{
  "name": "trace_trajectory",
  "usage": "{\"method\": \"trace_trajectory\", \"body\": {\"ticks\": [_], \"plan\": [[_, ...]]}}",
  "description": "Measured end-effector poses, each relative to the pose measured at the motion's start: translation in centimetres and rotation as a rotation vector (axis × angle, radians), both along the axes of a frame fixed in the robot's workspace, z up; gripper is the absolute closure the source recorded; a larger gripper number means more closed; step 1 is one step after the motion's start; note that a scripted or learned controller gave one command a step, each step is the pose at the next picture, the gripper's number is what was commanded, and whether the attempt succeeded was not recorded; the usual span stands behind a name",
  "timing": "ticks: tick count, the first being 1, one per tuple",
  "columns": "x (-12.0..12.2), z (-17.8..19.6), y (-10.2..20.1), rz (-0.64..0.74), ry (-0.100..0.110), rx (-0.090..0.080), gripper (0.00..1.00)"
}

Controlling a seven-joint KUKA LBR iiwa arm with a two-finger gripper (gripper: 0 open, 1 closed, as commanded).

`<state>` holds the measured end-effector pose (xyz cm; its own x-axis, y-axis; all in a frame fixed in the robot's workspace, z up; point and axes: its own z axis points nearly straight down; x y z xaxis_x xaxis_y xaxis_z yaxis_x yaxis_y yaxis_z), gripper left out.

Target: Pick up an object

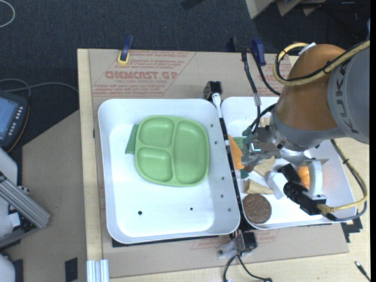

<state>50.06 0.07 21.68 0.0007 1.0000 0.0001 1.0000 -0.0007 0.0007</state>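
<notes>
Here the gripper [254, 148] hangs low over the right bin [329, 213], above a clutter of small objects: an orange piece [235, 153], tan wedges [258, 187], a brown disc [257, 208]. I cannot tell whether the fingers are open. Best to single out one object, descending straight. The arm [311, 98] reaches in from the right, wrist bent downward.

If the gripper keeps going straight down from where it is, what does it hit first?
Probably the tan wedge-shaped piece just under the gripper in the right bin, beside the orange object. Depth is hard to judge from this one slanted view.
</notes>
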Motion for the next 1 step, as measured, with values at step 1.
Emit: {"method": "trace_trajectory", "body": {"ticks": [1], "plan": [[-0.41, -0.12, 0.72, 0.002, 0.003, 0.001, 1.0]]}}
